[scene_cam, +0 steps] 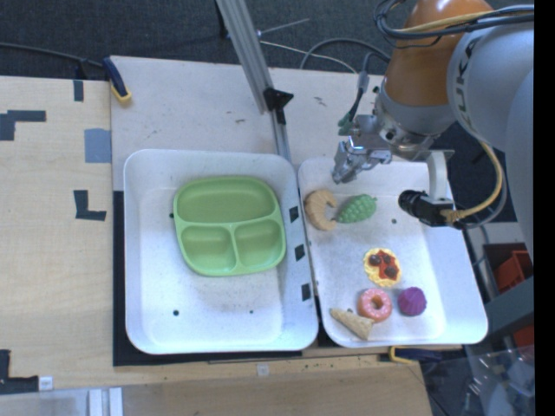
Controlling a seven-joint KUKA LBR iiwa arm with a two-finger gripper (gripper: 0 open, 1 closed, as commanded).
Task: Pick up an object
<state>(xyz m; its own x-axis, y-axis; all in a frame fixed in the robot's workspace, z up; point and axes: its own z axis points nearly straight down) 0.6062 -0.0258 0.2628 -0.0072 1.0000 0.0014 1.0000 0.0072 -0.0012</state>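
Observation:
My gripper point(344, 171) hangs over the back left part of the right bin point(451, 258), just above a tan croissant-like pastry point(319, 209) and a green bumpy fruit point(356, 208) that lie side by side. Nothing shows between its fingers. Further forward in the same bin lie a small yellow and red tart point(382, 267), a pink doughnut point(375, 302), a purple ball point(412, 301) and a tan wedge point(351, 321) at the front edge.
The left bin point(147, 258) holds a green divided plate point(230, 224). A metal pole point(251, 55) slants down to the bins' shared back corner. Black cable and a fitting point(425, 206) hang by the right bin's right side.

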